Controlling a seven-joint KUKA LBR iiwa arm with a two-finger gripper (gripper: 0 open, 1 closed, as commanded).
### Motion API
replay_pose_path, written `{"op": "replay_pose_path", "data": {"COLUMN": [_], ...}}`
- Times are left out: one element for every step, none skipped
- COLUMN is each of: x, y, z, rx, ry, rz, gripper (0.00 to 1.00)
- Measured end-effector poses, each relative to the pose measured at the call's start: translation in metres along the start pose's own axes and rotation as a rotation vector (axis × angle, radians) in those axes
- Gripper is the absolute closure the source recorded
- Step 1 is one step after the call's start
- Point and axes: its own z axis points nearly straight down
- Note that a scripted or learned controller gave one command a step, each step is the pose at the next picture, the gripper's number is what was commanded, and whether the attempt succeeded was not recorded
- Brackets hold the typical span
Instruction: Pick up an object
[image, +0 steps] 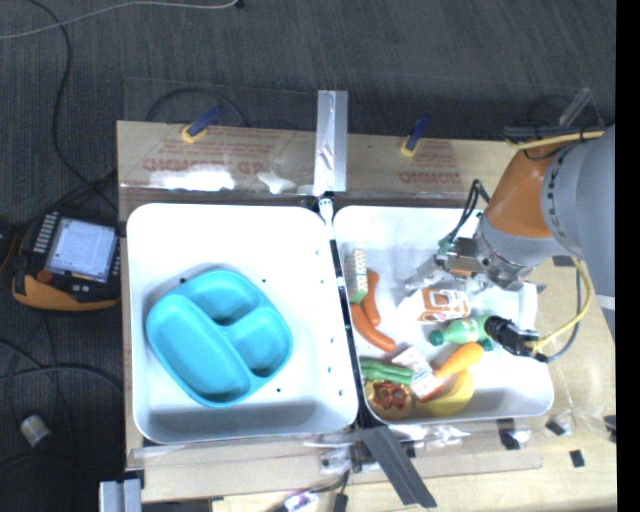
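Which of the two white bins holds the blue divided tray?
The left bin: the blue divided tray lies inside it. The right bin instead holds a jumble of toy food, where the gripper reaches.

We see two white bins (150, 240), the left one holding a bright blue divided dish (217, 335). In the right bin lie an orange carrot (368, 318), a green bottle (458, 331) and a yellow banana (450, 398). The worktop (140, 150) is tan.
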Motion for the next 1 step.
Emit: {"op": "replay_pose_path", "data": {"x": [0.0509], "y": [0.0001], "z": [0.0073], "rx": [0.000], "ry": [0.000], "rz": [0.155], "gripper": [0.00]}}
